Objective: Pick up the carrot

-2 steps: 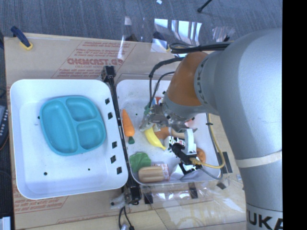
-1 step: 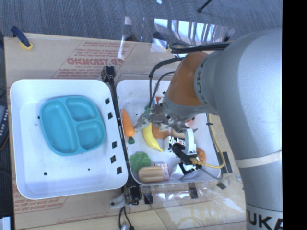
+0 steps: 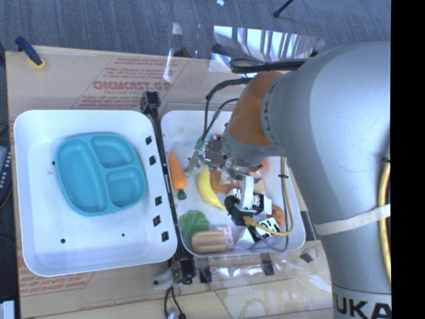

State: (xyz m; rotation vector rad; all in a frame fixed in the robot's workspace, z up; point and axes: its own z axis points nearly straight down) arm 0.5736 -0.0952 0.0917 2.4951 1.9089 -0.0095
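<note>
We see one carrot [image 3: 176,171], orange and thin with a green end, lying along the left wall of the right bin [image 3: 174,123]. One banana [image 3: 210,191] lies beside it. We see two bins.

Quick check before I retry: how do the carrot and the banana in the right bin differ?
The carrot is orange and straight; the banana is yellow and curved. The carrot lies in the open by the bin's left wall; the banana sits nearer the middle, partly under the gripper. Both are elongated and lie flat.
</note>
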